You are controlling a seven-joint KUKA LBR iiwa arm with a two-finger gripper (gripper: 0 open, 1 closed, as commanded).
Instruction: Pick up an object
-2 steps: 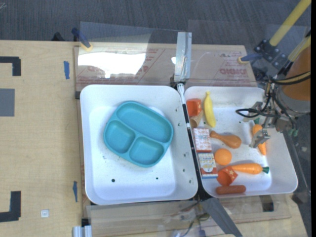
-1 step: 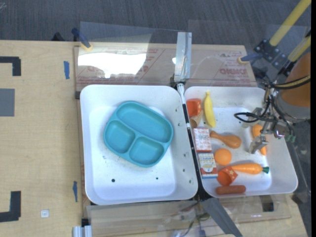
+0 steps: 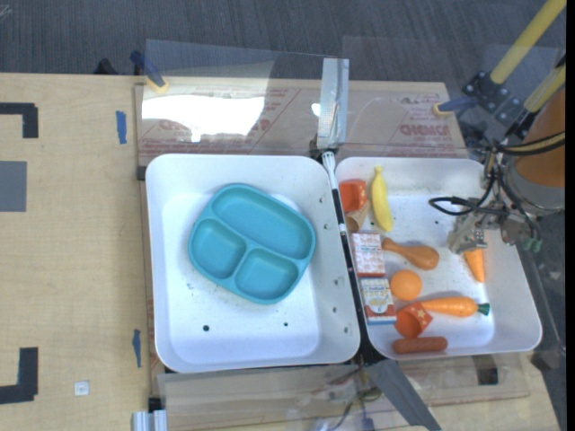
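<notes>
The pincer (image 3: 471, 238) hangs low in the right bin (image 3: 521, 330), just above a small carrot (image 3: 475, 264); cables and dark hardware blur it, so whether it grips anything cannot be told. A larger carrot (image 3: 449, 307), orange (image 3: 405, 285), banana (image 3: 382, 201) and drumstick (image 3: 412, 254) lie nearby. A sausage (image 3: 419, 346) sits at the near rim. The left bin (image 3: 171, 330) holds a blue divided plate (image 3: 252, 242).
</notes>
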